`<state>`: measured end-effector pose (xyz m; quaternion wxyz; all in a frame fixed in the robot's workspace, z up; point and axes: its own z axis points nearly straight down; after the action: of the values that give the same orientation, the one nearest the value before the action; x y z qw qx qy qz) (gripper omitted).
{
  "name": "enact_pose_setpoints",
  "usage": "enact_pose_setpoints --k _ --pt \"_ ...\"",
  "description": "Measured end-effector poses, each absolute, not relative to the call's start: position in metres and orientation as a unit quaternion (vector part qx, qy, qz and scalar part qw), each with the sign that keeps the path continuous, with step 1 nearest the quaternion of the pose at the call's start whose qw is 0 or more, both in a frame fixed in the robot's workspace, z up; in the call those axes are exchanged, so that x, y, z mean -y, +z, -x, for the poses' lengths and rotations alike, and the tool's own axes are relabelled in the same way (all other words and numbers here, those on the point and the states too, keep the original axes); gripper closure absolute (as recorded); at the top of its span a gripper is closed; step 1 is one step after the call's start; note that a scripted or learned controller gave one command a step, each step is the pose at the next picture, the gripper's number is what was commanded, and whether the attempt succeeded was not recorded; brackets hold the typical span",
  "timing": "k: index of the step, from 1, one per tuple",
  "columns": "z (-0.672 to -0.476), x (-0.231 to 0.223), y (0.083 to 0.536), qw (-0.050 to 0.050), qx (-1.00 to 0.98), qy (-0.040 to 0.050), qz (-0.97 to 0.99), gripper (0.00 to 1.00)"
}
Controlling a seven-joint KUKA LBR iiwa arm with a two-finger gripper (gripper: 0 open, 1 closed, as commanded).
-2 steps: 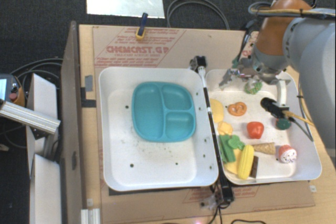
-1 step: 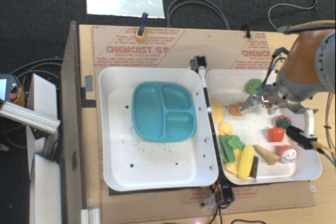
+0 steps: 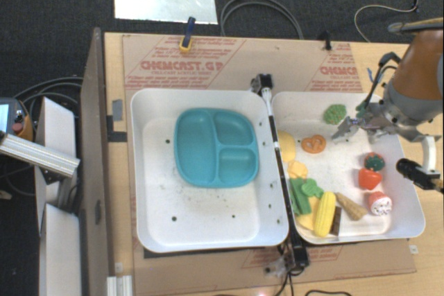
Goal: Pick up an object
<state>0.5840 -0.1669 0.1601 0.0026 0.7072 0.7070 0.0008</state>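
I see two smooth white plastic bins (image 3: 159, 232). The teal plate (image 3: 215, 148) looks like matt plastic. The yellow corn (image 3: 324, 213) looks shiny. The bench top (image 3: 208, 62) looks like brown cardboard with red print.

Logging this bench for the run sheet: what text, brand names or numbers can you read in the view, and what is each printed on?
"CHEMCAST GP": red print on the brown board under the bins, left of centre.
"CHEMCAST": the same red print again on the board's right part; its end is cut off by the arm.
The smaller red lines above and below both prints are too blurred to read.
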Motion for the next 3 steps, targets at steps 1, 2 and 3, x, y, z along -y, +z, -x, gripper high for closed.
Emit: enact_pose_setpoints --k 1,2,3 --pt "-0.565 0.188 0.143 0.0 -0.707 -0.0006 -0.708 0.0" --pt "-0.538 0.202 0.125 -0.001 -0.707 -0.0008 -0.707 0.0" --pt "-0.598 0.16 0.132 0.003 -0.711 0.0024 -0.704 0.0"
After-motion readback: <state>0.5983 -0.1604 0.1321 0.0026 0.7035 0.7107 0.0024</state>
